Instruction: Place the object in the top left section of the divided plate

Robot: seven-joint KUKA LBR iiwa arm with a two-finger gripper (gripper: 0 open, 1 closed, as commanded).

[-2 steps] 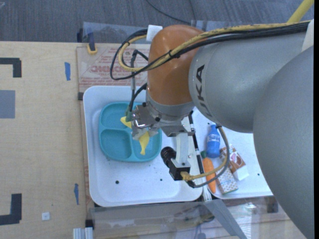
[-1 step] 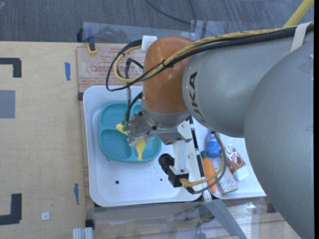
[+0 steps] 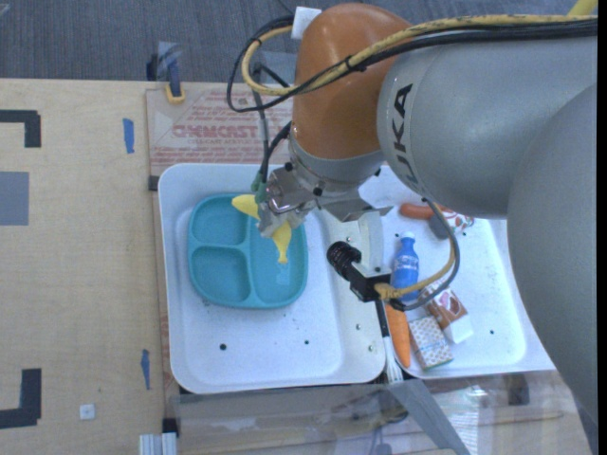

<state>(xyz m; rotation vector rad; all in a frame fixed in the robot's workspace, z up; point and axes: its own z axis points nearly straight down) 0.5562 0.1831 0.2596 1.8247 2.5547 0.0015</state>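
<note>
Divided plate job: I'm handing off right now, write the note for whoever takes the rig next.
End effector: over the right side of the teal divided plate, with a yellow banana-shaped object hanging at its tip; whether the fingers are closed on it cannot be made out.
Plate: in the left white bin.
Right bin: blue bottle, carrot, small packets.
Done: the yellow object is up over the plate.
Left: it is not yet lying in the top left section; move it there, release, and confirm that it rests inside that compartment.
</note>
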